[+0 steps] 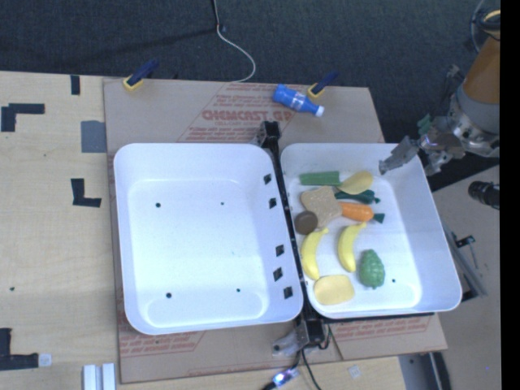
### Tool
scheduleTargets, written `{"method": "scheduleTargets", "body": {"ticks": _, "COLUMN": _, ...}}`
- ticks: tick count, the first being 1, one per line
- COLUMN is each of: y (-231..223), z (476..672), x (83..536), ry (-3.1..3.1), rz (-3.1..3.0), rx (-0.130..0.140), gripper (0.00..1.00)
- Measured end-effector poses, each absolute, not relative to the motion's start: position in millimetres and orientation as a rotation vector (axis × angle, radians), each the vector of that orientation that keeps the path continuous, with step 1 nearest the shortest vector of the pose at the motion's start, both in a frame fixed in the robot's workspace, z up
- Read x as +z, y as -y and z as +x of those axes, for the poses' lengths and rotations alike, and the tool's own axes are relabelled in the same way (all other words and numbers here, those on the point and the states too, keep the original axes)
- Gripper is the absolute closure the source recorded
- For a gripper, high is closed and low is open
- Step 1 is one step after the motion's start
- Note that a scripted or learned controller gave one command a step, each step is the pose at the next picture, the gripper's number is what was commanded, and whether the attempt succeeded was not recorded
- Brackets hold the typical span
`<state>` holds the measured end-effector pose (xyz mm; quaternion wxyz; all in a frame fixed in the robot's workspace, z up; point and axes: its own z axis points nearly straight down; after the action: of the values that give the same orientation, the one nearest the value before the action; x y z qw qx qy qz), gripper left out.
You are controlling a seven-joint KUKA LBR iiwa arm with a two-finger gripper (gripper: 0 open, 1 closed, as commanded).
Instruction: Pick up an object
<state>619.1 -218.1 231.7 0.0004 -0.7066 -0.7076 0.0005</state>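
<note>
The left bin point(195, 234) is seen bare beside the right bin point(406, 218), where toy food is heaped against the divider: a brown round piece point(305, 222), two bananas point(312, 253) and point(349, 246), a bread slice point(321, 204), a carrot point(356, 212) and a green bumpy fruit point(371, 268). All are judged light, stiff and smooth. The right banana, lying fairly clear, is best taken across its middle. The gripper point(398, 158) is held over the far right rim; its opening cannot be told.

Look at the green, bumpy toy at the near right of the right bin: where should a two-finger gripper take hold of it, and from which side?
Probably from straight above, closing across the narrower middle of the green bumpy toy. It lies flat with open floor on its right; the banana sits close on its left.
</note>
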Motion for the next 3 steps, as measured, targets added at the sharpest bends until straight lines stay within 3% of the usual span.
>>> {"method": "scheduleTargets", "body": {"ticks": 1, "y": 191, "z": 580.1, "x": 91, "ry": 2.212, "rz": -2.209, "rx": 0.012, "gripper": 0.00}}
{"method": "scheduleTargets", "body": {"ticks": 2, "y": 192, "z": 584.6, "x": 109, "ry": 2.223, "rz": -2.216, "rx": 0.002, "gripper": 1.00}}
{"method": "scheduleTargets", "body": {"ticks": 3, "y": 157, "z": 628.7, "x": 252, "ry": 2.240, "rz": -2.223, "rx": -0.015, "gripper": 1.00}}
